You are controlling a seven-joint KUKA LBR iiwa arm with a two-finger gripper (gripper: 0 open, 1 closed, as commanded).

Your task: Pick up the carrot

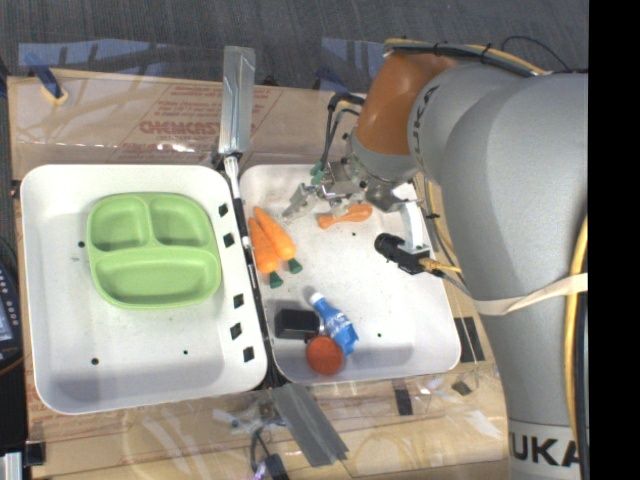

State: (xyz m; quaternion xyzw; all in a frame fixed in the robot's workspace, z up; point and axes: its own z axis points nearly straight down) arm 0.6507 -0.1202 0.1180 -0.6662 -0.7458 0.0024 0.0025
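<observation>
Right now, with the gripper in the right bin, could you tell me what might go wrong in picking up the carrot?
1. The carrot lies against the right bin's left wall, leaving little room on that side.
2. The gripper hovers beside a small orange piece, apart from the carrot; it could close on that instead.
3. The blue bottle and black block lie nearby and could be knocked.

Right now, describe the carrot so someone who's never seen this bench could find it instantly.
Look in the right bin, along its left wall beside the divider. The carrot lies there, orange and tapered with green ends. It is larger than the small orange piece near the gripper, and unlike the round ball.
</observation>
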